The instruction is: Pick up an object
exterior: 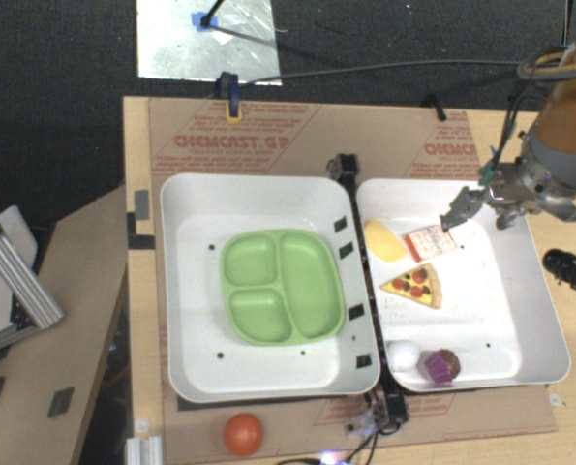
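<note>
So, two shallow white bins side by side on a brown board printed with red lettering.

Left bin (186, 260): one green divided tray (282, 287), three compartments, lying flat near the middle. Nothing shows in its compartments.

Right bin (530, 308): five small items.
- Yellow rounded piece (385, 241), near the dividing wall, toward the far side.
- Red-and-white packet (431, 242), just beside the yellow piece on its right, tilted.
- Toy pizza slice (415, 287), yellow with red dots, below those two, close to them.
- White ball (402, 356), at the near left corner.
- Dark purple lump (441, 366), just beside the white ball on its right.

Arm: grey with an orange band, entering from the right over the right bin's far edge. Gripper (459, 211) hangs above the upper right corner of the red-and-white packet; no object shows between its fingers, and at this angle I cannot tell whether the fingers are spread or together.

Surface: an orange ball (243, 434) sits on the board outside the bins, in front of the left bin. A blue-and-yellow clamp (229, 97) grips the board's far edge. Black clips (344, 168) sit along the seam between the bins.

Room: dark carpet behind; a shiny silver sheet (206, 27) lies on it beyond the board. A metal rail (16, 279) leans at the left.
</note>
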### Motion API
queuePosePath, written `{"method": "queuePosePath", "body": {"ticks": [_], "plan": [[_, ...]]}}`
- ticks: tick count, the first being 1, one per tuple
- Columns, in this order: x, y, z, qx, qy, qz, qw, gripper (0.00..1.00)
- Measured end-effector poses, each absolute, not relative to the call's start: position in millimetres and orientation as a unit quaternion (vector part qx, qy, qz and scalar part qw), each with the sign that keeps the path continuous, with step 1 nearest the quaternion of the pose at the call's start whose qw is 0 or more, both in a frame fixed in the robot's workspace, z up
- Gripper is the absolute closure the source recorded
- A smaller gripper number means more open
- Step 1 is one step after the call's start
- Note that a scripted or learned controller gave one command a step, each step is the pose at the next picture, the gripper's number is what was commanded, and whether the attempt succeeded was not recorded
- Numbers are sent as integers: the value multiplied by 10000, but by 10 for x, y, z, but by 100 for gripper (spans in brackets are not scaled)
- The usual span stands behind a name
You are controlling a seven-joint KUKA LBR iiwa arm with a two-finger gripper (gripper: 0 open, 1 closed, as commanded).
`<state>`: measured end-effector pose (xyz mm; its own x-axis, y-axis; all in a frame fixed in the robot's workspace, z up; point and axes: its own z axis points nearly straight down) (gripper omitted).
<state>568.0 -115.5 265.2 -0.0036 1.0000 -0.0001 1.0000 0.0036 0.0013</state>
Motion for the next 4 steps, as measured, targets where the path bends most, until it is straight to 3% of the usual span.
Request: {"method": "queuePosePath", "body": {"ticks": [3, 4], "plan": [[5691, -1256, 1026, 7069, 7073, -8, -14, 0], [5709, -1262, 1169, 7071, 7071, 9, 13, 100]]}}
